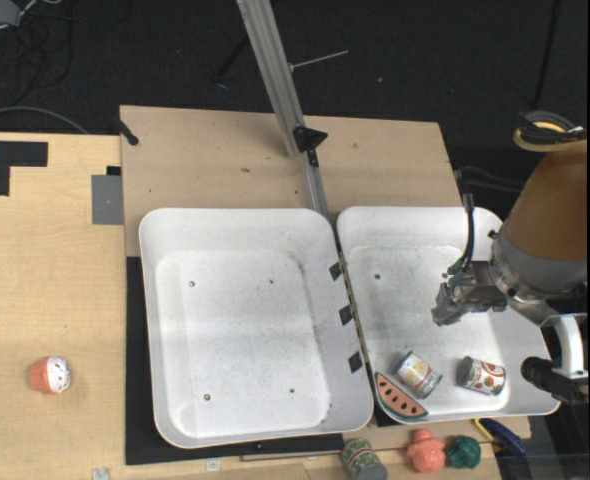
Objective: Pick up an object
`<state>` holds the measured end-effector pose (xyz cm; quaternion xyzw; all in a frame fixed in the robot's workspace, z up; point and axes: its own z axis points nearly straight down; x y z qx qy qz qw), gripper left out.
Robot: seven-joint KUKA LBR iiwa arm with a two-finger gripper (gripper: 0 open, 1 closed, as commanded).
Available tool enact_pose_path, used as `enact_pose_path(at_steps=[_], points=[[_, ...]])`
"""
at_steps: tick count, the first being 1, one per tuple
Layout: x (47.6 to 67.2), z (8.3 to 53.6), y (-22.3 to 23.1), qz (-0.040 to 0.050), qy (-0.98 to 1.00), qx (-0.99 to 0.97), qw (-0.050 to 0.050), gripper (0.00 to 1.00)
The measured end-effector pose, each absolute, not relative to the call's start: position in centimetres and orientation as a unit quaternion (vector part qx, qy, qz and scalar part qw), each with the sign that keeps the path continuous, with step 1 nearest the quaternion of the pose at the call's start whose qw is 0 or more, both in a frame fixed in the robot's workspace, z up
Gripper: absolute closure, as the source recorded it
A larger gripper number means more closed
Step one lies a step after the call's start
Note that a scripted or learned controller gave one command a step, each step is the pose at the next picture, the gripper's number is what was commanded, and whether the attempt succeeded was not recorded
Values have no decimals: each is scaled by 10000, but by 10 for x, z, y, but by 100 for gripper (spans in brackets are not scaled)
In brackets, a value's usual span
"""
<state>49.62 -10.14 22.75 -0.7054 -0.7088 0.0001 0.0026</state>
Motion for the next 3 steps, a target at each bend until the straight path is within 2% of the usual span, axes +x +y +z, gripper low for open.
enact_pose_path(at_steps=[2,3], points=[[501,243,12,0,-7090,-7052,17,100],[510,233,70,7,-7087,-7055,16,100]])
